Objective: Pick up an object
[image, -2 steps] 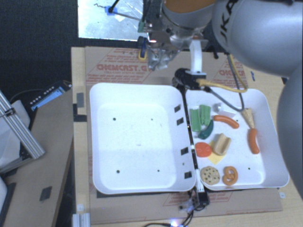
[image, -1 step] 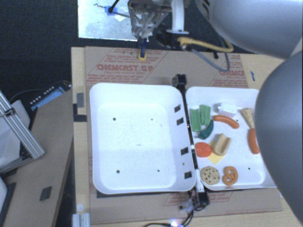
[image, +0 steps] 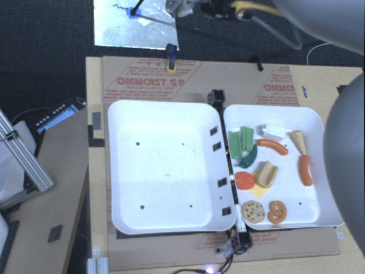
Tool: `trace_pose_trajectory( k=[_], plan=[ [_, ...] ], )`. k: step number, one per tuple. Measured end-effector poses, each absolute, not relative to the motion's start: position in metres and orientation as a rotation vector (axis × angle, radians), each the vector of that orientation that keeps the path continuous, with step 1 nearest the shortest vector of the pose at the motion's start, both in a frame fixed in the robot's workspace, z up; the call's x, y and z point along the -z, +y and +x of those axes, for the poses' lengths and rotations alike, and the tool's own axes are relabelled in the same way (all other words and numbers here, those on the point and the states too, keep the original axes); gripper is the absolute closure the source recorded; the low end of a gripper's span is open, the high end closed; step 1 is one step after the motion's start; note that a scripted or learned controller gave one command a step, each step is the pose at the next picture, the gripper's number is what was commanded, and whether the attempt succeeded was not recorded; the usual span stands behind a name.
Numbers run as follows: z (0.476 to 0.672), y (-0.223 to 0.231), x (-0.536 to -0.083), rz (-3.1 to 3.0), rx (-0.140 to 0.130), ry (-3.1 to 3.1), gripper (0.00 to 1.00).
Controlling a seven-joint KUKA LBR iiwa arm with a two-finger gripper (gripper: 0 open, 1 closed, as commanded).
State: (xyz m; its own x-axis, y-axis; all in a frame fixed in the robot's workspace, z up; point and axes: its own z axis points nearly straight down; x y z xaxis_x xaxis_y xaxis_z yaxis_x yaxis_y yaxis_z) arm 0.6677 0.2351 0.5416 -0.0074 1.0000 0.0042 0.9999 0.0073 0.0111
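From the overhead view, my gripper [image: 181, 1] hung at the top centre of the frame, blurred; I could not tell its state. The sausage [image: 272, 146], my pick, lay upper middle in the right bin [image: 319, 210]. It looked light, stiff, smooth; I would grip across its middle. A white block [image: 272, 132] touched it above; the bread [image: 266, 173] sat just below.
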Motion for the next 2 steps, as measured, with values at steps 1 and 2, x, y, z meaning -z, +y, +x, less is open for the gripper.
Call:
trace_pose_trajectory(
  k=[1, 2],
  plan=[
    [0.606, 0.235, -0.536, 2.213, -0.004, 2.231, 1.00],
    [0.670, 0.233, -0.534, 2.221, -0.003, 2.219, 1.00]
  ],
)
